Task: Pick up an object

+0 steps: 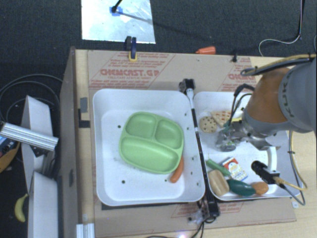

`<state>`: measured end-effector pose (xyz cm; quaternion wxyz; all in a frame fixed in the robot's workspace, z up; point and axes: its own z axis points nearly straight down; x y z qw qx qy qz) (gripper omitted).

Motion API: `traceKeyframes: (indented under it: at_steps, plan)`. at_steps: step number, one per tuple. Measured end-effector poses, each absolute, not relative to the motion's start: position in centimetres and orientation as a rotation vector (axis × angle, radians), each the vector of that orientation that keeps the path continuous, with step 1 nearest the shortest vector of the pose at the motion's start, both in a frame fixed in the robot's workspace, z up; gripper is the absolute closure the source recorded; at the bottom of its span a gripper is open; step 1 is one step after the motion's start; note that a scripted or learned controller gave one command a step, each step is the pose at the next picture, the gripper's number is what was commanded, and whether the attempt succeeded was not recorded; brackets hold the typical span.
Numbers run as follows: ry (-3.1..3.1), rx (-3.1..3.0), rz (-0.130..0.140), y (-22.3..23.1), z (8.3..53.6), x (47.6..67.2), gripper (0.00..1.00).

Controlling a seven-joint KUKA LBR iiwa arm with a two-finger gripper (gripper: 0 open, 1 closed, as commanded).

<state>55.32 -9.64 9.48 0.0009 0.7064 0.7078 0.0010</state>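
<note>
My gripper (227, 142) is low in the right bin (213, 103), near its middle left. Just up and left of it lie a chocolate-chip cookie (207, 124) and a tan waffle-like cracker (222, 117). Below it, along the front of the bin, are a green pod (217, 165), a small red and white carton (235, 169), a tan bread roll (218, 183), a dark green vegetable (241, 187) and a brown-orange piece (259, 187). Nothing can be seen held at the gripper's tip.
The left bin (106, 113) holds a green divided plate (151, 142) with an orange sausage-shaped toy (177, 171) against its lower right edge. A rail (197, 133) divides the two bins. The arm's grey and orange body (277, 103) covers the right bin's far right part.
</note>
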Motion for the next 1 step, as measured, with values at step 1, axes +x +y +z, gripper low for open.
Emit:
traceKeyframes:
  at_steps: [1]
  plan:
    - [2.233, 2.199, 0.021, -0.16, 20.68, 58.31, 1.00]
